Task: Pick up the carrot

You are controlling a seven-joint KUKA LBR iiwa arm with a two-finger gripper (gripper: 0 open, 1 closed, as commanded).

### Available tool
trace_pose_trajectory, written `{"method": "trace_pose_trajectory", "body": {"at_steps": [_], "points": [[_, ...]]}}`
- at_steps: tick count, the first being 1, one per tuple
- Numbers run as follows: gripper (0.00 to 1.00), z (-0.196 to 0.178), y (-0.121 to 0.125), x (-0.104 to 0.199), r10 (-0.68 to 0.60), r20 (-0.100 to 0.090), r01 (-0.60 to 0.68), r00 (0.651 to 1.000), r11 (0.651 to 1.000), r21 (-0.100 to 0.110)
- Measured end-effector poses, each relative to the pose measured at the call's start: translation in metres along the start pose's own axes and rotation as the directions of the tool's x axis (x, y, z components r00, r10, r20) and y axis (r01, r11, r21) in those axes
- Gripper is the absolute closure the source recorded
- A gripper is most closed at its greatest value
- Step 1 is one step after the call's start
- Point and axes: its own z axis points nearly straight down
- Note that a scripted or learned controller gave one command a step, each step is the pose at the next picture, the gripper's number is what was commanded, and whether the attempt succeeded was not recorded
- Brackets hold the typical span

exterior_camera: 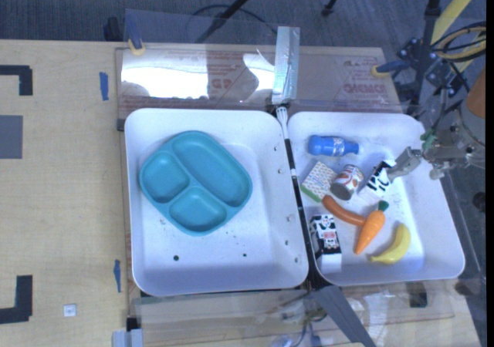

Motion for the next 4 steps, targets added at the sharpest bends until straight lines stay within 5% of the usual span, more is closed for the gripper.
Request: {"method": "trace_pose_trajectory", "body": {"at_steps": [1,2,3,4], "points": [[0.0,-0.005,0.034,0.0,-0.084,0.003,0.084,0.996,0.996,-0.004],[0.0,0.094,-0.008,0.049,-0.259,0.001,0.259,0.966,0.966,-0.002],[0.0,0.112,-0.065,0.028,-0.121,0.003,0.121,0.993,0.993,-0.007],[1.0,0.098,-0.061,0.026,-0.117,0.008,0.117,0.993,0.993,-0.02]]}}
